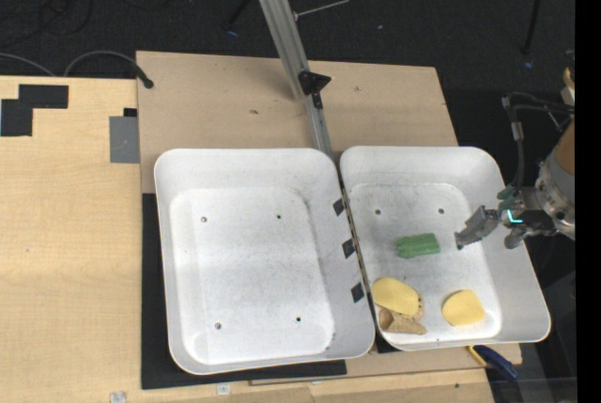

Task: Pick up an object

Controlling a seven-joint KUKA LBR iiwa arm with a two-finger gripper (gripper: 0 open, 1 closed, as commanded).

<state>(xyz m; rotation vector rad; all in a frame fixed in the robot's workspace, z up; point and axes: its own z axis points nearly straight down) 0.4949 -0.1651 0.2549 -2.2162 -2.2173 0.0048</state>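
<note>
as arm reaches in from right, fingers [490, 231] spread open above right bin [526, 284] edge, gripping nothing.

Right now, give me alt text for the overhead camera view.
A robot gripper hangs over the right bin's right side. That bin holds a green block, two yellow pieces and a tan scrap.

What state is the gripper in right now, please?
Gripper: over the right bin's right side, holding nothing; open or shut cannot be told.
</note>
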